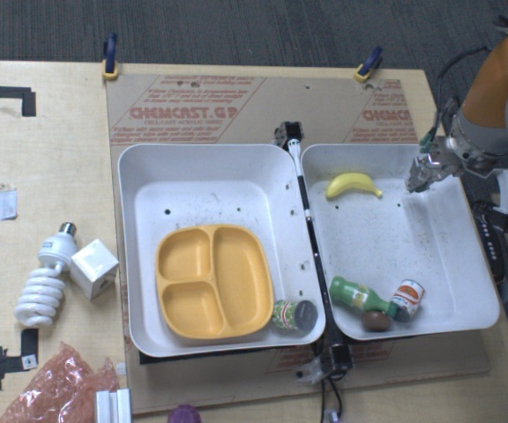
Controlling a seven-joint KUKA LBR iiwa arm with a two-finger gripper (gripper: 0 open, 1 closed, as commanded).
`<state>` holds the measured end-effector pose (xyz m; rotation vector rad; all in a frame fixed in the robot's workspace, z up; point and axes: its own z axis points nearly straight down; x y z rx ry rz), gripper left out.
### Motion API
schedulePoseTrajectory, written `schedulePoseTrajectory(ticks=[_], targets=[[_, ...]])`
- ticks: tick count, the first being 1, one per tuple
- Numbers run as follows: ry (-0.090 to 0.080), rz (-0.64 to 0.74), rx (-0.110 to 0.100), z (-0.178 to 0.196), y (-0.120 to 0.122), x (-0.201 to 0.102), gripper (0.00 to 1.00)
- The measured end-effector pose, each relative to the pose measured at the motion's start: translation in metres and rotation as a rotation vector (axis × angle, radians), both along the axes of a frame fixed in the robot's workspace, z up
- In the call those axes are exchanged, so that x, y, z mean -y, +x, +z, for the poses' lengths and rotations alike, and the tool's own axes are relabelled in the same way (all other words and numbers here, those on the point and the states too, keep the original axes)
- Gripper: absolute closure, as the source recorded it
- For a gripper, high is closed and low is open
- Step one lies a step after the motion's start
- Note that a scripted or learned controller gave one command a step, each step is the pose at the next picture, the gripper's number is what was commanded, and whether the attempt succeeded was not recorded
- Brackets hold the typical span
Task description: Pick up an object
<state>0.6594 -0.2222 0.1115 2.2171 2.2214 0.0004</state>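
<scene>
So, left bin: we see a yellow three-compartment plastic plate and a small jar. Right bin: yellow curved banana near the far wall, long axis roughly left-right, lying left of our gripper (nearest target, we judge). Claw state: we cannot tell. Green bottle sits near the front edge.

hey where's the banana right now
The banana lies in the right bin, near its far wall, left of the hand.
</scene>
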Motion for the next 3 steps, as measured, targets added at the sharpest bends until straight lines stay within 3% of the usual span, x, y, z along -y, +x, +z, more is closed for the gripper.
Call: schedulePoseTrajectory(ticks=[3], targets=[[0.000,0.000,0.000,0.0000,0.0000,0.0000,0.00]])
